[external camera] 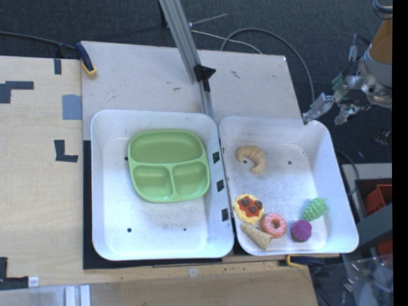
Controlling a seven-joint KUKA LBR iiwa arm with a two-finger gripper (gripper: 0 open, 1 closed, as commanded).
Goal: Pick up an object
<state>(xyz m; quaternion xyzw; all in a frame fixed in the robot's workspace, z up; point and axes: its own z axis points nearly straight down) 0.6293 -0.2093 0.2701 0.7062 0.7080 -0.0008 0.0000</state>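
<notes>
While my claw point(347, 104) hangs off the right bin's point(331, 148) far corner | grip state: cannot tell | croissant point(252, 158) nearest, below-left | other toys further, clustered.

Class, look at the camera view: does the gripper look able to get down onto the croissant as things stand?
Probably yes. The croissant lies alone in the right bin, apart from the other toy foods, with nothing over it. The gripper hangs just beyond that bin's far right corner.
</notes>
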